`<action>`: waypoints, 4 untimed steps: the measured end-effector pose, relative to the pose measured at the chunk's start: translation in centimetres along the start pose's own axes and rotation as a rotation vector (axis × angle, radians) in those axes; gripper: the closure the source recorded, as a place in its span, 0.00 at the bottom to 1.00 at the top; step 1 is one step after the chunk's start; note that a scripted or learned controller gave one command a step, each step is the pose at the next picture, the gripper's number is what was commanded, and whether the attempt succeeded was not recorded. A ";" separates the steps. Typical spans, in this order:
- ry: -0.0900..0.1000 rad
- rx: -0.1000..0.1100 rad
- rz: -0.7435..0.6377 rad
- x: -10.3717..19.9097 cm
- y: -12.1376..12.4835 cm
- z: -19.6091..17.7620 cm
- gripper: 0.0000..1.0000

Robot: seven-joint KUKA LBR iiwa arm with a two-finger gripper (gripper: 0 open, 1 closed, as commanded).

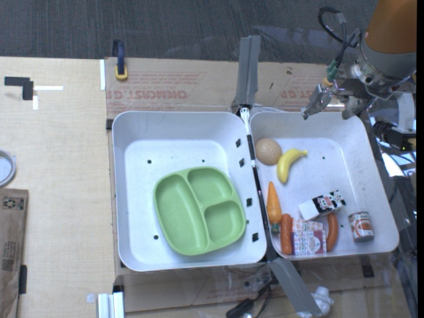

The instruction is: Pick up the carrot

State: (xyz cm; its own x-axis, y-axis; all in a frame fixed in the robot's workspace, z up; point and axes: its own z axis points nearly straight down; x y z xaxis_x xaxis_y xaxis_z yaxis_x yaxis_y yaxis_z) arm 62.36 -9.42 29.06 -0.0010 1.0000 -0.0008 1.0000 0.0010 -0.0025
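the carrot lies lengthwise along the right bin's left wall, well down-left of the gripper, whose state i cannot tell.

The arm comes in from the top right corner, orange band up top and the grey wrist section just under it, with black cables looping off its left side. The hand hangs below and to the left of that wrist, pointing down and left at a slant. One thin finger sticks out on its left side, but honestly the hand is too small and cluttered to make out the finger gap.
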 end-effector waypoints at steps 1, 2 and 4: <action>0.000 -0.001 -0.344 3.4 1.0 5.7 0.00; 0.000 -0.002 -0.697 1.3 -1.2 10.0 0.00; -0.001 -0.003 -0.749 1.3 -4.6 9.9 0.00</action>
State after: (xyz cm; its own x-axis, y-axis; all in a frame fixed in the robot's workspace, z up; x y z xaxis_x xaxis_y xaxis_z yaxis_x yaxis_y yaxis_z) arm 57.78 -8.17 19.18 -0.6816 0.7318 -0.0007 0.7318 0.6816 0.0002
